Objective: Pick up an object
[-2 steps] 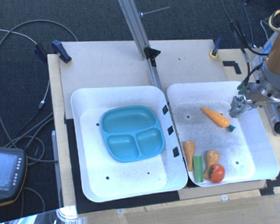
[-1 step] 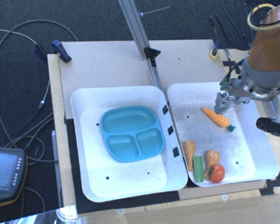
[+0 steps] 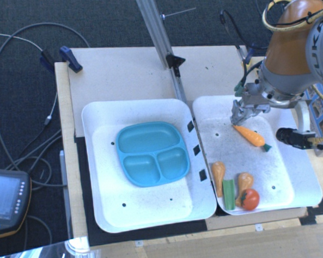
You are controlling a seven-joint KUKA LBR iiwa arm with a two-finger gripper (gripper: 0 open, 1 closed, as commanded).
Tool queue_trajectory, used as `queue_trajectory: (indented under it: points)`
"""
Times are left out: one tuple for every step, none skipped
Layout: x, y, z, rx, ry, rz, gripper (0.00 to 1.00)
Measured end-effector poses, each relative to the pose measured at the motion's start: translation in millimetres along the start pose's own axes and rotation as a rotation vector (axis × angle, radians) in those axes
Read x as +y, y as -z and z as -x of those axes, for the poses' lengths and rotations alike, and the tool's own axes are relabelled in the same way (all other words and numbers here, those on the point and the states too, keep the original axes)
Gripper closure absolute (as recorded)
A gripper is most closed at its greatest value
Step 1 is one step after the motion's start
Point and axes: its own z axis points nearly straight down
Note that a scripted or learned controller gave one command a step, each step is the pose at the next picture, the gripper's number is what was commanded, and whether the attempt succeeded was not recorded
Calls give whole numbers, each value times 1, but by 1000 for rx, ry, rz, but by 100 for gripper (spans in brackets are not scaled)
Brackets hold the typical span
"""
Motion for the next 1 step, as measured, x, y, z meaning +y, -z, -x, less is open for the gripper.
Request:
queue_trajectory:
  points:
    - [25,6,-42,1,1,0,100]
